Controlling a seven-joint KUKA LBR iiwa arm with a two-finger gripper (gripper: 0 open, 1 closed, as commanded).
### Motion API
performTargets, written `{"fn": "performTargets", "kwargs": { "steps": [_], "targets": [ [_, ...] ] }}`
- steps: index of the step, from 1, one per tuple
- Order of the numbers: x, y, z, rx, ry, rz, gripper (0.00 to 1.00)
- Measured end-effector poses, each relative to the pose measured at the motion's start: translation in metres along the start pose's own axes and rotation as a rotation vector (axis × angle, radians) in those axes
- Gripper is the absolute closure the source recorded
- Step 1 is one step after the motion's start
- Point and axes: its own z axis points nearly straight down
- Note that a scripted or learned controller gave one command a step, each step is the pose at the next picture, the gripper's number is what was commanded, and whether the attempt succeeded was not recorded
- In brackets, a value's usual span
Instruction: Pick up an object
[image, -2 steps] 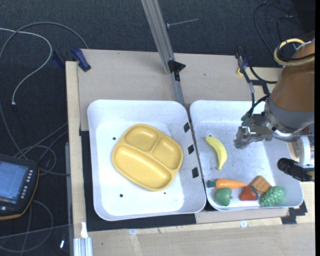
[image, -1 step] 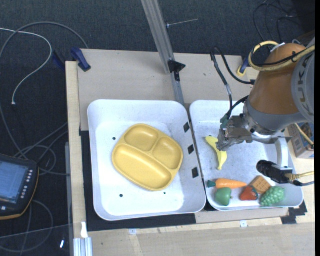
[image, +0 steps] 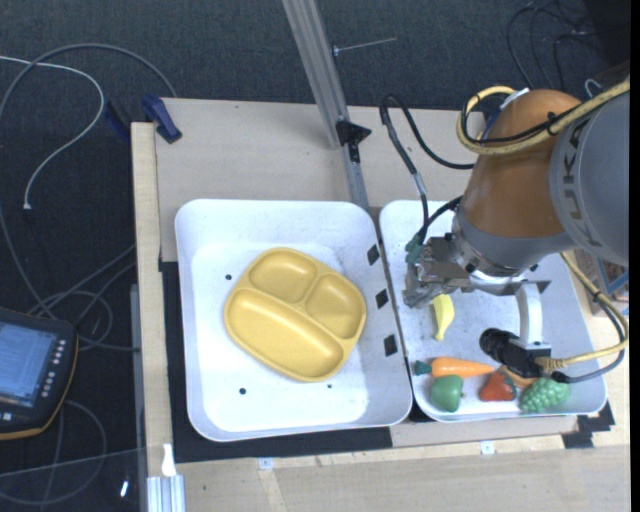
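The metal two-finger jaws (image: 425, 285) hang low in the right white bin (image: 590, 330), near its left wall, with the small yellow plastic banana (image: 442, 316) just at their five o'clock, though whether they are released or clenched I cannot tell from here. Further toward five o'clock, along the bin's near edge, lie an orange toy carrot (image: 462, 367), a green toy pepper (image: 446, 392), a red toy piece (image: 496, 388) and a green grape bunch (image: 545, 394). Out at nine o'clock the left white bin (image: 205, 330) carries a yellow divided plastic plate (image: 295, 313) on the pale wooden counter (image: 150, 300).

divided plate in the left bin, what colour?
Yellow. The divided plate lies in the left bin, plain with no pattern, seen clearly in the camera view.
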Motion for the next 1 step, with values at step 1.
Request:
{"fn": "performTargets", "kwargs": {
  "steps": [1],
  "targets": [
    [0.0594,-0.0112,0.0059,0.001,0.000,-0.001,1.00]
  ]
}}
